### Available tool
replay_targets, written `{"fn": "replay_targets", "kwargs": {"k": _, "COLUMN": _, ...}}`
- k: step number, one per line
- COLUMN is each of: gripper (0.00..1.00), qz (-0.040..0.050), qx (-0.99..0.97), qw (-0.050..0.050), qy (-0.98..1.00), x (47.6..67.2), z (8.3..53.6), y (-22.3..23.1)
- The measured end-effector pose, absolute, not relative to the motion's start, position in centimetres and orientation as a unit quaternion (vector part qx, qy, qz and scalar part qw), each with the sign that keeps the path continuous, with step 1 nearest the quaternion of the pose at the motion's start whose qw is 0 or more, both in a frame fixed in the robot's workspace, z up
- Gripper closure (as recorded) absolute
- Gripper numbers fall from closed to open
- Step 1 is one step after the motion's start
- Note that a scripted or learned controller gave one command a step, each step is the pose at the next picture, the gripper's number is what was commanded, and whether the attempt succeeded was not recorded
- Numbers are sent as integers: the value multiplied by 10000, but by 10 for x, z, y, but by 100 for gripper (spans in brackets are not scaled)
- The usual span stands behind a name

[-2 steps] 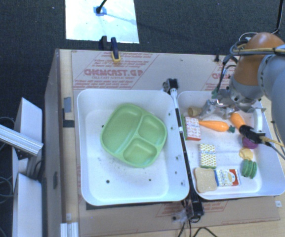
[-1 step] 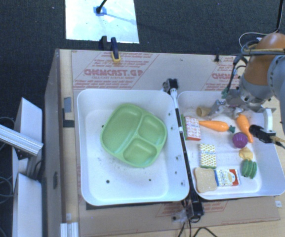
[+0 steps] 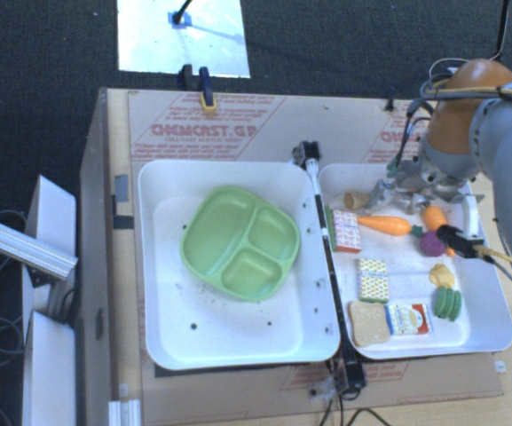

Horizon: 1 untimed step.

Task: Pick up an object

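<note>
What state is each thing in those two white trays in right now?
Green plate: right way up, alone in the left bin.
Carrot: lying flat in the right bin.
Toast: lying flat.
Purple piece: resting beside the carrot.
Gripper: low over the right bin's far end.

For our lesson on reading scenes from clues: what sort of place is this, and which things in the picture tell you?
Probably a robotics lab test bench: a grey robot arm reaches over two white bins, one holding a green divided plate, the other toy food such as a carrot.
</note>
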State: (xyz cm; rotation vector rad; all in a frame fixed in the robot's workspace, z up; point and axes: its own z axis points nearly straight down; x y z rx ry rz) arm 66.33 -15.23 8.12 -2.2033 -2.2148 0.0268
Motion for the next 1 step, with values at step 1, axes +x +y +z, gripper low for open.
{"fn": "replay_targets", "kwargs": {"k": 1, "gripper": 0, "qz": 68, "qx": -7053, "qw": 100, "qy": -7088, "x": 664, "z": 82, "y": -181}}
